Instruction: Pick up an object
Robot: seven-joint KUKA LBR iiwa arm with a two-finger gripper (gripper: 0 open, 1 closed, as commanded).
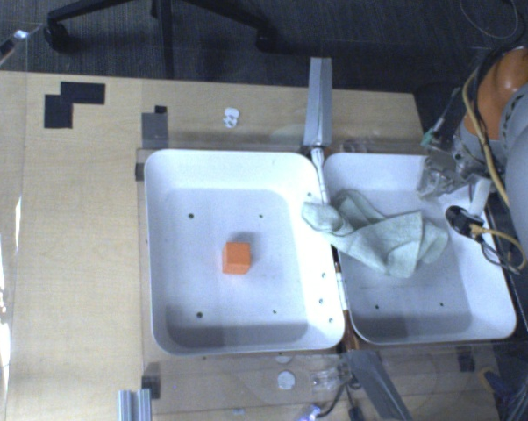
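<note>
- The gripper [439,175] hung over the right bin's [488,323] far corner; whether its fingers were spread could not be told.
- A grey cloth [382,235] draped across the divider.
- An orange cube [237,258] sat in the left bin [172,323].

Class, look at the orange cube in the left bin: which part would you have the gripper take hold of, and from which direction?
Grip the orange cube across two opposite flat side faces, coming straight down from above. It sits flat and alone on the left bin floor, away from the walls, so fingers probably have room on either side.
</note>
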